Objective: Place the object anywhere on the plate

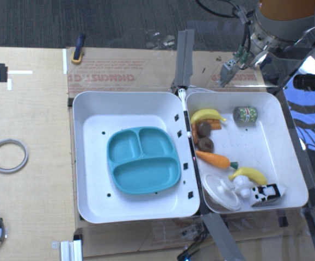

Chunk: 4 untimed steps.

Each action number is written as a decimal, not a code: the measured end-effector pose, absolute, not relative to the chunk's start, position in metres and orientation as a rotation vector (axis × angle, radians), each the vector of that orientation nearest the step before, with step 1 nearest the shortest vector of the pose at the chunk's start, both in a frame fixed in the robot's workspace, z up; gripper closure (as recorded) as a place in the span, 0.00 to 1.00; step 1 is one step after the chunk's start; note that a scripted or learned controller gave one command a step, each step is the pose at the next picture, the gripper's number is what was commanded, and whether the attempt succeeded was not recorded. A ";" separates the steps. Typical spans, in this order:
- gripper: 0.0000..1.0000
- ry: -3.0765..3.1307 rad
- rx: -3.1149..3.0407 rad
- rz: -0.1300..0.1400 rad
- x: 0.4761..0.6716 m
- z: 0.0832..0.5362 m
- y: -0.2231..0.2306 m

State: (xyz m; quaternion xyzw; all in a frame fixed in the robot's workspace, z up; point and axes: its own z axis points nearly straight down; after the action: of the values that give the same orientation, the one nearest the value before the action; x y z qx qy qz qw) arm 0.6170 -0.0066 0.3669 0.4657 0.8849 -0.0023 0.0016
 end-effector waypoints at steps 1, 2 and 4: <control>1.00 2.801 1.425 -0.003 0.642 0.219 -0.018; 1.00 2.814 1.396 -0.002 0.572 0.306 0.045; 1.00 2.878 1.258 -0.003 0.479 0.383 0.053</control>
State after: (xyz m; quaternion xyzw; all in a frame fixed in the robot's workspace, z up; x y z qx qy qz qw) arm 0.4789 0.0530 0.3828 0.4005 0.9163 -0.0008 0.0004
